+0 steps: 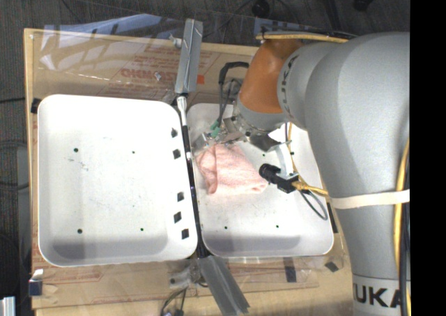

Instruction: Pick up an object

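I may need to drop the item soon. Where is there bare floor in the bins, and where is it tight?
The left bin is bare from wall to wall. In the right bin, a bare strip runs along the near wall, below the pink cloth. Its upper half is crowded: cloth, gripper and arm.

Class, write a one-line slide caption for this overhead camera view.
KUKA arm lowers its claw onto a pink cloth in the right bin.

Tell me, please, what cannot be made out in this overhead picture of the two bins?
- Gripper: the wrist hides its fingertips in the camera view.
- Pink cloth: its upper end lies under the gripper; contact unclear.
- Right bin: the arm covers its right wall.
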`<state>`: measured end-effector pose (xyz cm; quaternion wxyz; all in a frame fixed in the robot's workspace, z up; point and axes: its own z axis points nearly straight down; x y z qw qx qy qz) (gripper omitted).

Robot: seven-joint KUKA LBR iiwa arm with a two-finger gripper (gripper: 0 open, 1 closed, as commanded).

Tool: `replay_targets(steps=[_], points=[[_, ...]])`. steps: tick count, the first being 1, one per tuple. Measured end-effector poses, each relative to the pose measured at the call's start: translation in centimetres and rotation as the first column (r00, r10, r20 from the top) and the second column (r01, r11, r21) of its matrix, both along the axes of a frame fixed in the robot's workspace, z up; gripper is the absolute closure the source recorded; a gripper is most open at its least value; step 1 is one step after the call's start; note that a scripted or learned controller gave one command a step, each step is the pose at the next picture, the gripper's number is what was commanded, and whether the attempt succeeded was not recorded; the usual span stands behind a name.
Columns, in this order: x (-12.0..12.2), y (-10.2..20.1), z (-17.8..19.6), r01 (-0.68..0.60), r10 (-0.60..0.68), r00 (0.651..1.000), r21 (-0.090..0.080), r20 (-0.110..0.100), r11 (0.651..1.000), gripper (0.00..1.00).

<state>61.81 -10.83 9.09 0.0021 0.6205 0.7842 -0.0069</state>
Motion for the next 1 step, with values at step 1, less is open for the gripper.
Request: replay_targets(steps=[1], points=[[0.05, 0.36, 0.6, -0.006, 0.006, 1.0, 0.007, -0.006, 1.0, 1.0]])
